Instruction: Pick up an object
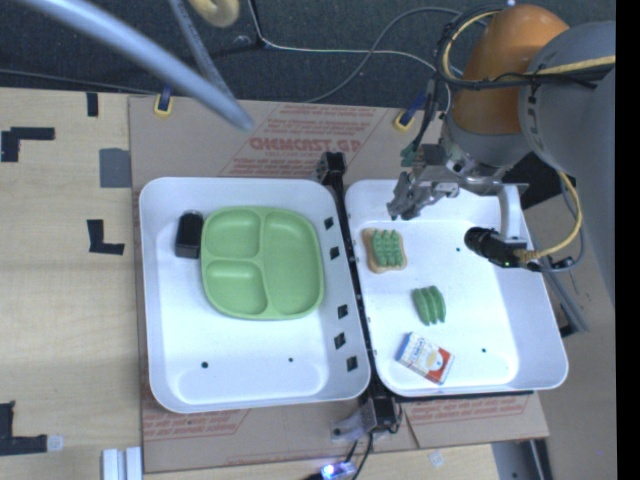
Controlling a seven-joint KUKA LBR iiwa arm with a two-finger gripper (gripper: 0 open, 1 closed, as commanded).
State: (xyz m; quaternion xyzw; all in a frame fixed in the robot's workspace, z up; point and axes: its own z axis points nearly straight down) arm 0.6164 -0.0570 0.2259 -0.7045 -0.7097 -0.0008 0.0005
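Observation:
My gripper hangs over the back left corner of the right bin, its dark fingers pointing down and to the left. Nothing shows between them. Just below it lies a tan waffle-like piece with green bumps. A green pea-pod toy rests near the bin's middle. A small white, blue and red box lies by the front edge.
The left bin holds a green divided plate and a small black block at its left. A black clip divider runs between the bins. A cable and black connector hang at the arm's right.

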